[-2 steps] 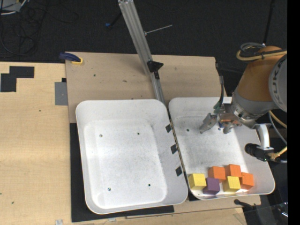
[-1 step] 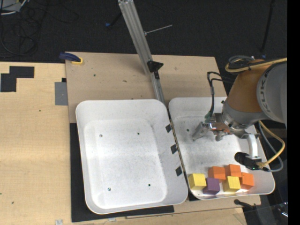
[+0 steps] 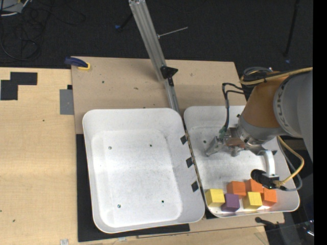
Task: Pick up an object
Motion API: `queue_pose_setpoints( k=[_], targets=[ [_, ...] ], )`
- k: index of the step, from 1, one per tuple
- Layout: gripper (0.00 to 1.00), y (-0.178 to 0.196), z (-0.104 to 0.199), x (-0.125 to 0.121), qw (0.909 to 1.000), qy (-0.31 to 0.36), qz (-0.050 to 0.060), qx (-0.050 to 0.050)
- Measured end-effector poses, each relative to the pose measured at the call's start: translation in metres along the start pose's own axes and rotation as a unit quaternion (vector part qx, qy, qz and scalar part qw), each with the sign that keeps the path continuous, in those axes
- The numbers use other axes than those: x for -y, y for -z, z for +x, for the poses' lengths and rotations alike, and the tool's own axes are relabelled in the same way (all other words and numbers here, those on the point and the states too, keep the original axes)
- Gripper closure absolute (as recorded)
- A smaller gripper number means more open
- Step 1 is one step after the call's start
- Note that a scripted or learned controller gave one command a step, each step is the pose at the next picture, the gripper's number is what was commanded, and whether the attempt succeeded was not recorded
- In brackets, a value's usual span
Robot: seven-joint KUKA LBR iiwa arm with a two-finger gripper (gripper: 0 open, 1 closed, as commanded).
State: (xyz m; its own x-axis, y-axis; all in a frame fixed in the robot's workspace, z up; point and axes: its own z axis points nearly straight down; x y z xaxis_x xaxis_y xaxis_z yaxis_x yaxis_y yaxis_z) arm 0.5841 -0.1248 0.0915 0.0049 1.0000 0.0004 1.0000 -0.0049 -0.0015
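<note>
On the plywood bench (image 3: 127,80), we hover our gripper (image 3: 217,146), whose grasp we cannot tell, above the right white bin (image 3: 204,119); coloured blocks (image 3: 240,194) cluster in its near corner.

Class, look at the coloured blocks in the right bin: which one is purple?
The purple block sits in the cluster's front row, between the two yellow blocks; the other blocks are orange.
</note>
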Motion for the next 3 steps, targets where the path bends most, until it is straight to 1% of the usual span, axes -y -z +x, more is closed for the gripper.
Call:
queue_pose_setpoints(
  k=[1,2,3],
  targets=[
    [1.00,0.011,-0.001,0.000,1.0000,-0.004,0.000,-0.001],
    [1.00,0.071,0.004,-0.001,1.0000,0.004,-0.002,0.000],
    [1.00,0.117,0.002,-0.008,1.0000,0.003,-0.002,0.000]
  ],
)
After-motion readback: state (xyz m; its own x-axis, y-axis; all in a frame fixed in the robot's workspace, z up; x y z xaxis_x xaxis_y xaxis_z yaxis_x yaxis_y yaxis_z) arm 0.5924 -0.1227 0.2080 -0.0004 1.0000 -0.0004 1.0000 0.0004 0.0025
